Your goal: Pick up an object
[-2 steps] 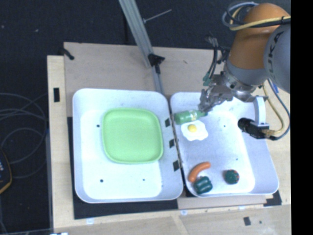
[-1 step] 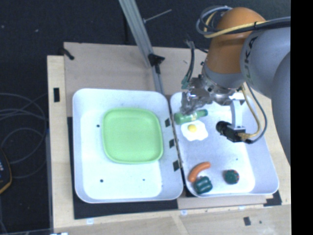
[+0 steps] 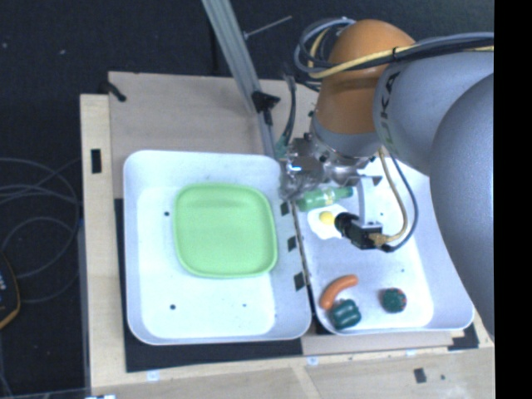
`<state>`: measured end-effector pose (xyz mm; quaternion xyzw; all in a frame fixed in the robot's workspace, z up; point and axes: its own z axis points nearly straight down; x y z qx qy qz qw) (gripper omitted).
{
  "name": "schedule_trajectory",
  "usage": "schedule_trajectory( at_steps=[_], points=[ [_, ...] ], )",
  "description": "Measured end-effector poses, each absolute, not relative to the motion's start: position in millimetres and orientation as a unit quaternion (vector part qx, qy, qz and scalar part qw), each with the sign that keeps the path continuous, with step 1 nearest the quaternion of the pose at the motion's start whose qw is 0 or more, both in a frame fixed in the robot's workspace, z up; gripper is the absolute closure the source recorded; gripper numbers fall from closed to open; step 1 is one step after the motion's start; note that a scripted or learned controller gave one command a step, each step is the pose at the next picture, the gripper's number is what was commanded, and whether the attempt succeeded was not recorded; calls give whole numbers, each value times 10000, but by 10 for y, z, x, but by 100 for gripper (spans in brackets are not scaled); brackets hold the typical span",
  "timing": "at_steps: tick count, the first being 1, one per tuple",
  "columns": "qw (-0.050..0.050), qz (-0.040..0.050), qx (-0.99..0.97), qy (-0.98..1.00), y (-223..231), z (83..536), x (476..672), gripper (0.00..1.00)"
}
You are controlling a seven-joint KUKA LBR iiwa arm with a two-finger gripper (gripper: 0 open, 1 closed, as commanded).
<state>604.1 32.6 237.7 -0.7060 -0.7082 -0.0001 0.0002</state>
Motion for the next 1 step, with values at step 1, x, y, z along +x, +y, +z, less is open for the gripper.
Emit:
schedule_trajectory(
  at_steps=[1],
  points=[
    [3,-4,-7060,-7082,763,2381,6156,100]
  ],
)
